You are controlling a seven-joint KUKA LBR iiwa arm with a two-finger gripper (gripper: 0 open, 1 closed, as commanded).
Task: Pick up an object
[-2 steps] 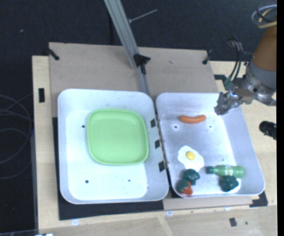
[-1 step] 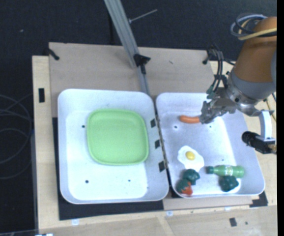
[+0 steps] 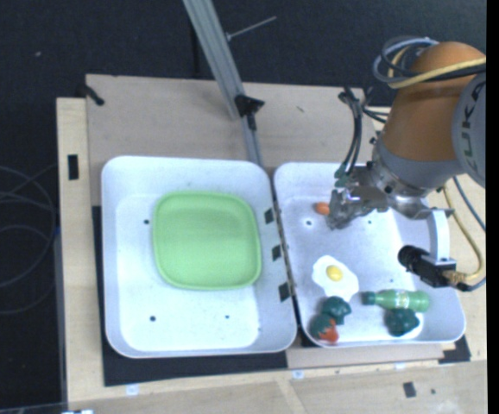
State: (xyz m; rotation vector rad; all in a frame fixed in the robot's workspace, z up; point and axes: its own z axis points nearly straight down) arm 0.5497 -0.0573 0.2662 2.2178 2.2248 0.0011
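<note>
My gripper (image 3: 340, 215) hangs over the upper middle of the right bin (image 3: 306, 179), pointing down just right of a small orange piece (image 3: 321, 207). Below it lie a fried-egg toy (image 3: 334, 274), a dark green and red vegetable toy (image 3: 331, 316), a green bottle (image 3: 396, 299) on its side and a teal lump (image 3: 401, 322). The fingertips are small and dark against the bin floor, and nothing shows between them.
The left bin (image 3: 129, 317) holds a light green square plate (image 3: 206, 239). A grey metal rod (image 3: 219, 50) slants from the top down to the seam between the bins. A black fitting (image 3: 424, 264) with cable sticks out over the right bin's right side.
</note>
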